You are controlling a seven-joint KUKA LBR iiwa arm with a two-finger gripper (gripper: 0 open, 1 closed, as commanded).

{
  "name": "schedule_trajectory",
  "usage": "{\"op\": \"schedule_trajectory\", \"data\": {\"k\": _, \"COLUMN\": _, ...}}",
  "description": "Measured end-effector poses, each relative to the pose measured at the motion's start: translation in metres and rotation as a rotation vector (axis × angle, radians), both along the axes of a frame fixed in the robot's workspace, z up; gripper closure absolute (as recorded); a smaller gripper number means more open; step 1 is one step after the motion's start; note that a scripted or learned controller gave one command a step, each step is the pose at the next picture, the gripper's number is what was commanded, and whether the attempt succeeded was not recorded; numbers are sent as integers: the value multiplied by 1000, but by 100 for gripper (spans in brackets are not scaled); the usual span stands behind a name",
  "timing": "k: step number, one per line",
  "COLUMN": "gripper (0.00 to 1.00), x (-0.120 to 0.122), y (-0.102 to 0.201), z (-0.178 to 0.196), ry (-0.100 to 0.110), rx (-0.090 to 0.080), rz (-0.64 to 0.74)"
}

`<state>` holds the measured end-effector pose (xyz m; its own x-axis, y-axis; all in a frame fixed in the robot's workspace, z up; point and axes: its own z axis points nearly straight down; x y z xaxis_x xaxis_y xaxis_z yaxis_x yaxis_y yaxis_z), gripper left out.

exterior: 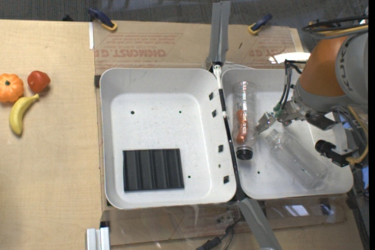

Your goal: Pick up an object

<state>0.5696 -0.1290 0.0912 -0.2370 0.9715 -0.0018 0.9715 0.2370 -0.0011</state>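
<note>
A clear bottle (241,120) with orange contents and a black cap lies lengthwise along the left side of the right bin (258,187). A second clear plastic bottle (296,158) lies slantwise in that bin's lower right part. A black ribbed slab (153,169) lies flat in the lower part of the left bin (117,88). My gripper (263,123) hangs low over the right bin, just right of the orange-filled bottle and at the upper end of the clear one. Nothing can be seen held in it.
The grey arm with its orange band (328,70) covers the right bin's upper right. On the wooden bench to the left lie an orange (9,88), a red fruit (38,81) and a banana (20,114). Two clamps (102,19) (259,23) pin cardboard behind the bins.
</note>
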Motion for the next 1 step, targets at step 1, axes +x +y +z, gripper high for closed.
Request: {"op": "schedule_trajectory", "data": {"k": 1, "gripper": 0, "x": -42, "y": -7, "z": 0, "ry": 1, "rx": 2, "rz": 24}}
